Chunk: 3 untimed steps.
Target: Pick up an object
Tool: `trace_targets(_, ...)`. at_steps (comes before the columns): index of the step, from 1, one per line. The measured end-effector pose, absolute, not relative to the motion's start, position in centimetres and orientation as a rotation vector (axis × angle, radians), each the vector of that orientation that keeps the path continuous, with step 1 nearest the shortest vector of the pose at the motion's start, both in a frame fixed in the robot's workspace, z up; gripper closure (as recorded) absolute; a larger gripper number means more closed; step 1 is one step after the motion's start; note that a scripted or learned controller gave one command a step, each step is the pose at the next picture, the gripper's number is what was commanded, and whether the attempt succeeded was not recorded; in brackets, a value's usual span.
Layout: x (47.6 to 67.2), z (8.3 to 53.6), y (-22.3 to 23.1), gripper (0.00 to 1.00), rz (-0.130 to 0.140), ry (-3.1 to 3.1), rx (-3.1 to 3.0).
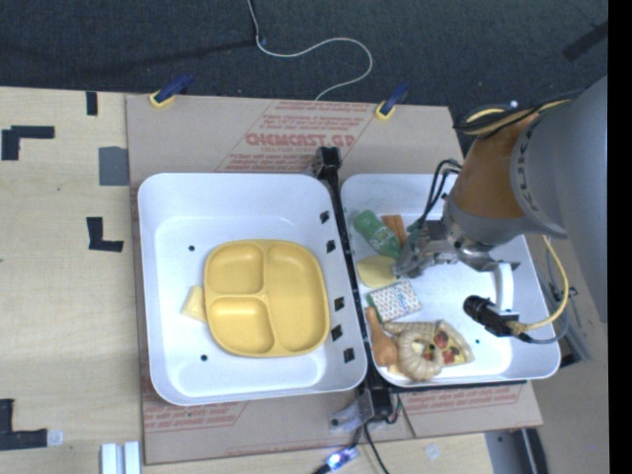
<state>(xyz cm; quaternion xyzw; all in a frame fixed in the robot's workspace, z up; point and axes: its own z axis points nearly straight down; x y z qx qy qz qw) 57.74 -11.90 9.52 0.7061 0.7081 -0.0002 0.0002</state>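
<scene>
The hand is hanging low over the right bin, near that bin's 9 o'clock wall. Its opening cannot be told from this angle, and nothing is visibly lying between its tips.

Candidate objects are clustering along the same side of the right bin:
- A green bottle-like item is lying at roughly 10 o'clock from the hand, with an orange piece just beside it.
- A pale yellow slice is sitting at 8 o'clock, close to the hand.
- A patterned blue-and-white packet is lying at 6 o'clock.
- A toy pizza slice is resting further down at 6 o'clock.

Judging by the position, the arm is aiming at the green item or the yellow slice, since both are nearest.

The left bin is carrying a yellow divided plate, well apart from the hand. Both bins are resting on cardboard over the tabletop.
</scene>
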Motion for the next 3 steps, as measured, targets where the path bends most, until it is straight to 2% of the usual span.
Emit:
trace_targets(1, 57.4, 13.8, -11.6, 1.0, 0.001, 2.223, 2.22)
trace_targets(3, 58.2, 22.6, -10.6, 1.0, 0.002, 2.223, 2.218)
